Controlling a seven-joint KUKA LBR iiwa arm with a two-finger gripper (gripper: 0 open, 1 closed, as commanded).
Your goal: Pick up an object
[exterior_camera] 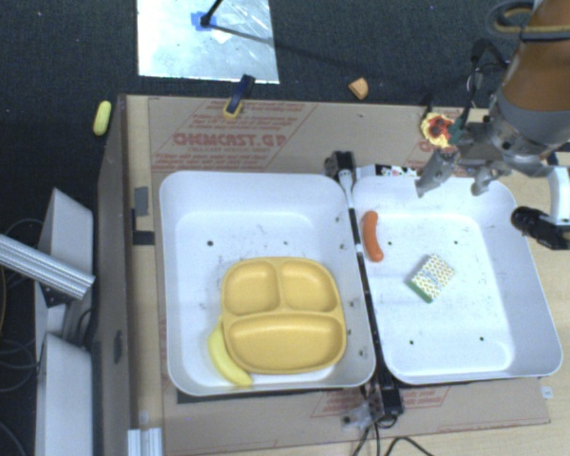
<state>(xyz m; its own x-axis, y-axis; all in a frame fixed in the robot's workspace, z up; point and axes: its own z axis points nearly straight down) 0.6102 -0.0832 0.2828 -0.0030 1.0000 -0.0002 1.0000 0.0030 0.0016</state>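
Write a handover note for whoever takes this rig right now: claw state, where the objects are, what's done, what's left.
Claw: open, holding nothing, above the far edge of the right bin.
Right bin: orange hot dog by the left wall; checkered block near the middle.
Left bin: yellow divided plate, with a banana at its near-left edge.
Done: nothing picked yet.
Left: lower onto one object, close, lift. The block is probably the easiest, since it sits apart from the walls.
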